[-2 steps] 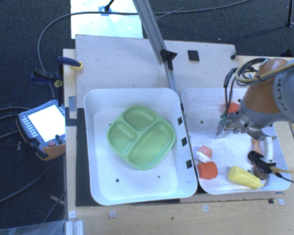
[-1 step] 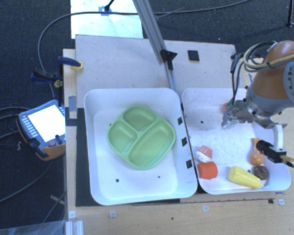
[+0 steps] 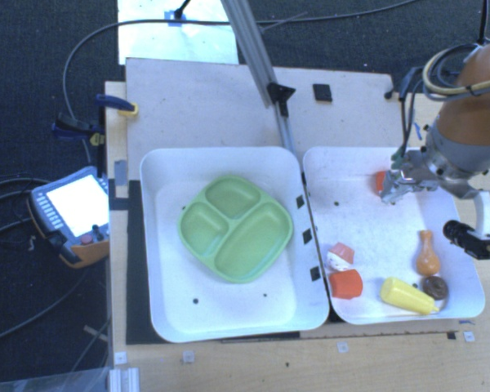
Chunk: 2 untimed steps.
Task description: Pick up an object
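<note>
My gripper (image 3: pixel 389 193) is low in the right bin (image 3: pixel 367 296), touching a small red thing (image 3: pixel 380 181), so I should go straight down and squeeze slowly around it.

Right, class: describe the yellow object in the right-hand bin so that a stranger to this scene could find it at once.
Start at the right white bin, the one without the green divided plate. Go to its near edge, towards the right corner: the yellow banana-shaped toy lies there on its side, between an orange-red block and a small brown round piece. It is the only yellow thing in the bin, and the longest.
</note>
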Tool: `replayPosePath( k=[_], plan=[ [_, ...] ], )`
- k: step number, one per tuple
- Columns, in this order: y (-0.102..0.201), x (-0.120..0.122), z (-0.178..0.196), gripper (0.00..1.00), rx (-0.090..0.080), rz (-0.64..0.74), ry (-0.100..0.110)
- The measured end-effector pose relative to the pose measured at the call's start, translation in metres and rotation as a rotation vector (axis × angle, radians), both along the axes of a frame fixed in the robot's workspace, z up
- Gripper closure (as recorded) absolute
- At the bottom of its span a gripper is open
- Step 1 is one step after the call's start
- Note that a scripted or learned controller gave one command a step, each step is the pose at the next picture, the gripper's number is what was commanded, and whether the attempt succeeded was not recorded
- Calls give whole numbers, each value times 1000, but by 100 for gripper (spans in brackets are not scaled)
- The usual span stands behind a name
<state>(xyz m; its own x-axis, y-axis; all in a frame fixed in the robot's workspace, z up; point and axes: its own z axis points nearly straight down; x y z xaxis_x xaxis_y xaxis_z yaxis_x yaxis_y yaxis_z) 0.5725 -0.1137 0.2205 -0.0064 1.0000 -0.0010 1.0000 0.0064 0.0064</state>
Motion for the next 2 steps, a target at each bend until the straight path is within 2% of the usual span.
replayPosePath(
  k=[1, 2],
  plan=[
    [0, 1, 19, 100, 1, 0, 3],
    [55, -5, 9, 100, 2, 3, 6]
  ],
)
